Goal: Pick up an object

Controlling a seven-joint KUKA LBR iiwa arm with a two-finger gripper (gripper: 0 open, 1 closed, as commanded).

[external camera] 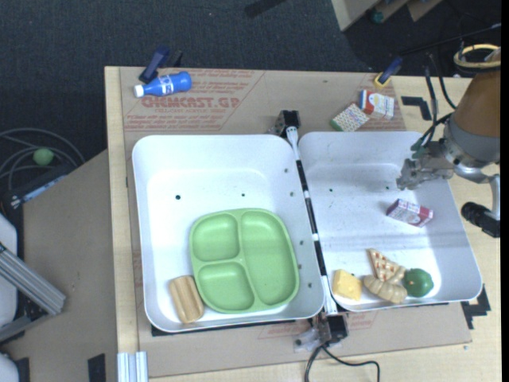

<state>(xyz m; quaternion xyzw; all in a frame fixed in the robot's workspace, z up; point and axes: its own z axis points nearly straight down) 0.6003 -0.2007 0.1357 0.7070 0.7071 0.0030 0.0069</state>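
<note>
My gripper [412, 173] hangs over the upper right part of the right bin [350, 161], at the end of the grey and orange arm coming in from the right. Just below it, a small pink and white carton [409, 212] lies on the bin floor, apart from the gripper. Along that bin's front edge sit a yellow piece [345, 284], a waffle-like wedge [383, 265], a tan lump [387, 290] and a green ball-like item [418, 281].
The left bin [159, 173] holds a green divided plate [241, 259] and a tan bread-like block [185, 298]. On the bench behind the bins lie a blue bottle [163, 83] and small cartons [363, 111]. Cables run at the right.
</note>
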